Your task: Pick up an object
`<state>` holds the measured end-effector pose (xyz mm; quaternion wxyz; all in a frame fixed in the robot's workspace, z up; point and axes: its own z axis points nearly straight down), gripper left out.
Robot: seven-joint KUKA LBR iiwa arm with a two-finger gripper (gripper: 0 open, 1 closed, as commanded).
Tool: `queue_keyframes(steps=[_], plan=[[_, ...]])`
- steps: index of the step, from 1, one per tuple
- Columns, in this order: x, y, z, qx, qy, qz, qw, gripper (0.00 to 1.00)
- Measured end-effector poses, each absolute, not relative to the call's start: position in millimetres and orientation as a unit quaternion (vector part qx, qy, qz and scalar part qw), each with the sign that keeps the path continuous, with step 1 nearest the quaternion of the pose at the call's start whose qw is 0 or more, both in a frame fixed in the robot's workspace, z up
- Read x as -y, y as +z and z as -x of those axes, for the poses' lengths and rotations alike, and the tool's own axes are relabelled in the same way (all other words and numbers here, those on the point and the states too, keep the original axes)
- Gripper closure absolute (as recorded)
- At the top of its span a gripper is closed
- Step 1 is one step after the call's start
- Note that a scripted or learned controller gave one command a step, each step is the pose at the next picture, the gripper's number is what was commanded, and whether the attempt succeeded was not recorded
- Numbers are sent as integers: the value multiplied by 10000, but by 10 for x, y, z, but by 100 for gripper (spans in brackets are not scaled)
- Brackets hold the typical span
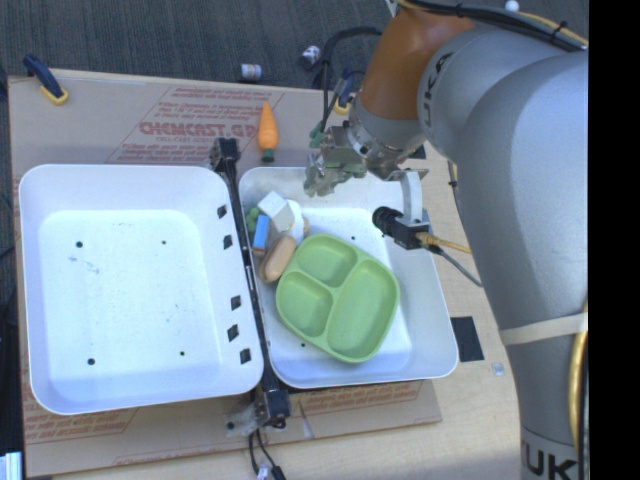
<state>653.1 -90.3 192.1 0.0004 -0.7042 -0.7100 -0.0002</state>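
Pick not done yet, by the look of it: nothing visible in the gripper (322, 176), which hangs over the far-left corner of the right bin (432, 313), just above the small objects; whether it is apart or together cannot be told at this angle.

Right bin holds a green 3-compartment plate (338, 296) lying across its middle, tilted, with nothing in it. Packed along the bin's left wall: a white block (277, 210), a blue piece (261, 232), a tan bread-like roll (279, 258). Any could be the target; the white block is nearest the gripper.

Left bin (40, 298) has no objects. An orange carrot toy (267, 128) lies on the desk (470, 398) outside both bins.

Left to do: descend, close, lift.
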Motion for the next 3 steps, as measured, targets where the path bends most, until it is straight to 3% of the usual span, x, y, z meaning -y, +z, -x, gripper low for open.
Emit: queue_keyframes(steps=[1,2,3], plan=[[277,2154,-6404,7099,14,7043,13,100],[462,2434,-5741,7092,13,7050,3,100],[-14,2390,-4842,7098,14,7044,10,100]])
